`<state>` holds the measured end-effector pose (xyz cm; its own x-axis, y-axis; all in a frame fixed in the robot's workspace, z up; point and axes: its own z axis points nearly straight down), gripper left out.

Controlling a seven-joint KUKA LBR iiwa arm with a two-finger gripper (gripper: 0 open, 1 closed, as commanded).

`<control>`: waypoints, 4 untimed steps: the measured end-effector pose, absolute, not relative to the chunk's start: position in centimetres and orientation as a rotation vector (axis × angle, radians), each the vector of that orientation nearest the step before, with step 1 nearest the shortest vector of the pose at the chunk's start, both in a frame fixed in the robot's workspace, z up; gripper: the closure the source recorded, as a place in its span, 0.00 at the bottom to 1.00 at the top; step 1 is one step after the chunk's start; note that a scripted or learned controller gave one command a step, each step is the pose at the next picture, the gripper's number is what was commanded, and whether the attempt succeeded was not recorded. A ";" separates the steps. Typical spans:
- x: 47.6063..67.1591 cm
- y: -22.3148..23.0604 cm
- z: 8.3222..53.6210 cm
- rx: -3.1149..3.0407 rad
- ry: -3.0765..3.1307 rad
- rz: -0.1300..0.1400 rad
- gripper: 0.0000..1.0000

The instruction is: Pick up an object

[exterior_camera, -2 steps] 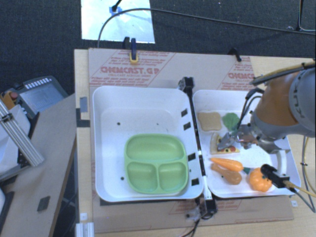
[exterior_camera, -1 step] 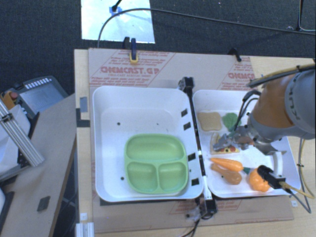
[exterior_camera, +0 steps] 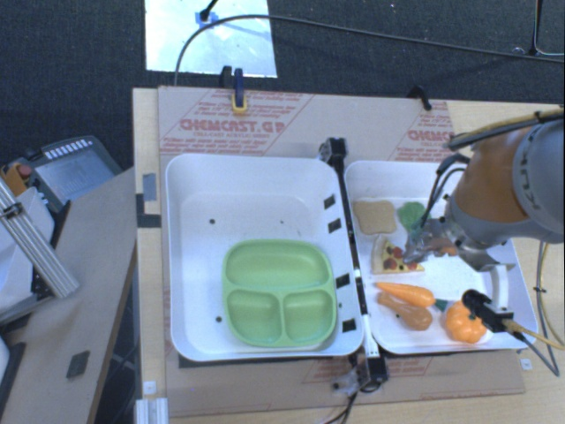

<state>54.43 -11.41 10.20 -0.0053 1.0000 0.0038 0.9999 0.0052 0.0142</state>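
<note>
**Arm over the right-hand bin, viewed from above**

The wooden surface (exterior_camera: 146, 263) carried a sheet of printed cardboard (exterior_camera: 265, 122), on which two shallow white plastic bins stood side by side, their inner rims touching along a line of black clips. The left bin (exterior_camera: 203, 201) held a pale green three-compartment tray (exterior_camera: 280, 291) lying flat toward its near side. The right bin (exterior_camera: 388, 170) held a tan slice of toy bread (exterior_camera: 374, 216), a green leafy toy vegetable (exterior_camera: 410, 212), a slice of toy pizza (exterior_camera: 388, 256), an orange toy carrot (exterior_camera: 404, 291), a brown potato-like toy (exterior_camera: 415, 316) and an orange rounded toy fruit (exterior_camera: 463, 322). The grey arm with its orange band (exterior_camera: 503, 188) reached in from the right, and its hand (exterior_camera: 422, 247) hung low just beside the pizza slice; whether the hand was released or clenched could not be told. Dark carpet (exterior_camera: 71, 51) lay beyond the surface, with a pale square panel (exterior_camera: 210, 25) on it. A grey control pendant (exterior_camera: 75, 170) rested at the left.
</note>
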 end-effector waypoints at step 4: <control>54.3 -7.9 24.5 2.213 2.230 0.002 1.00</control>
<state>54.29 -7.92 24.53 -0.0079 1.0000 0.0010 1.0000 0.0079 0.0010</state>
